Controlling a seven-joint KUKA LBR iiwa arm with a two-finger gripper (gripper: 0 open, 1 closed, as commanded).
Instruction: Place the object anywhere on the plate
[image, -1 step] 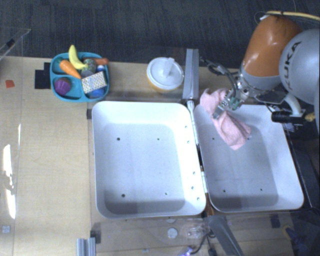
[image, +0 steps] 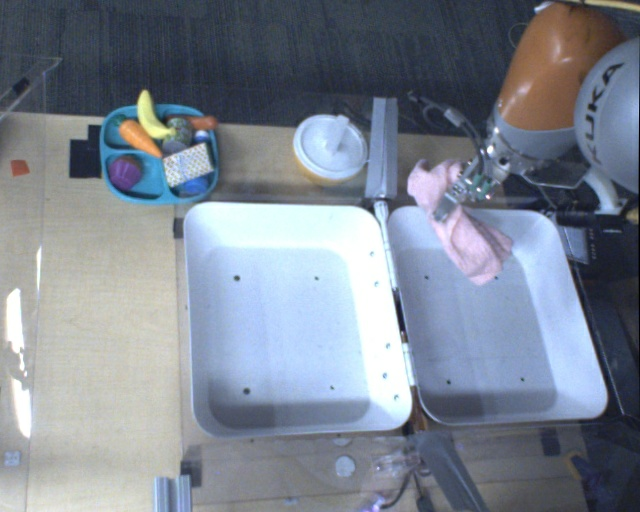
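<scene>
The claw (image: 452, 200) grips a pink cloth (image: 462, 228) over the right bin's (image: 500, 340) far-left corner.

Bench (image: 90, 330) under bins (image: 290, 310), plate (image: 150, 185)

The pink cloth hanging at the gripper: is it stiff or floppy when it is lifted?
Probably floppy: the pink cloth droops in folds below the gripper, over the right bin. It looks light, unlikely to roll, but may land bunched.

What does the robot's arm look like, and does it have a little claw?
The arm is fat and rounded, pale grey, with a big shiny orange band above the wrist and dark letters on the grey shell. It ends in a small metal claw, with thin dark cables trailing beside the wrist.
</scene>
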